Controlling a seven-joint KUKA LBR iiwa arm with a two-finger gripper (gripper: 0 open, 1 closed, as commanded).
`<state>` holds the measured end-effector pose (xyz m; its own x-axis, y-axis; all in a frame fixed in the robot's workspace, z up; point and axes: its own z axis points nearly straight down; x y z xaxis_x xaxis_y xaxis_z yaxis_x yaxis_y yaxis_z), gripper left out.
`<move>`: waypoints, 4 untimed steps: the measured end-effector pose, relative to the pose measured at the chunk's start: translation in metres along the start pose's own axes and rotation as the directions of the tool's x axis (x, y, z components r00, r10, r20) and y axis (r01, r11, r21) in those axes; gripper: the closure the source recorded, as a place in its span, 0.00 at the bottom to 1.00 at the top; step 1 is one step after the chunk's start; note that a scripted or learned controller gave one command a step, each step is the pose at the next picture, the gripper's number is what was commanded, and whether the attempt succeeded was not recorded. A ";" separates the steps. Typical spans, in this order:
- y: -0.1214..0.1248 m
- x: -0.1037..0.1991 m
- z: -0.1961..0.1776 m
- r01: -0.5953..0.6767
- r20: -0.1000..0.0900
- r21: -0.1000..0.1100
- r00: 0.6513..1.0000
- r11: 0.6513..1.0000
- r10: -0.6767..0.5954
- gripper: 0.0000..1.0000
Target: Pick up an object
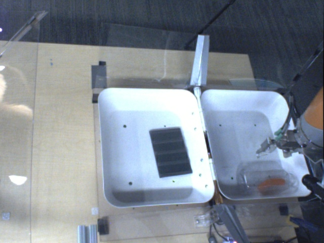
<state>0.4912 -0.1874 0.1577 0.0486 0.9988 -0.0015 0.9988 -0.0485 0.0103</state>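
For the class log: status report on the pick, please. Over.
Tool low over right bin, fingers unreadable. Clear item with orange part lies near front wall, not held. Dark ridged pad flat in left bin. Nothing blocking.

A pale wooden bench (55,151) stands on dark grey carpet (126,4).

Right bin (238,103) open beside clear container (267,179).

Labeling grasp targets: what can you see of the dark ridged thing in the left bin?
The dark ridged block is a flat rectangular slab, near-black and matte, with three or four parallel ribs across its top. It lies flat on the floor of the left bin, about centre, turned slightly off the walls' lines. Only the bin floor touches it. Material is unclear, possibly rubber or plastic.
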 end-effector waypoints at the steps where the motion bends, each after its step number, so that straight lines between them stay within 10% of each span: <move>1: -0.004 0.068 0.067 0.048 0.000 -0.004 0.999 0.999 -0.048 0.00; 3: 0.156 0.093 0.021 -0.175 0.001 0.003 0.985 0.985 0.175 0.00; 4: 0.164 0.056 -0.084 -0.148 0.001 0.001 0.989 0.989 0.148 0.00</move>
<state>0.6569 -0.1392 0.2433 0.1955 0.9807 -0.0011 0.9807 -0.1955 0.0090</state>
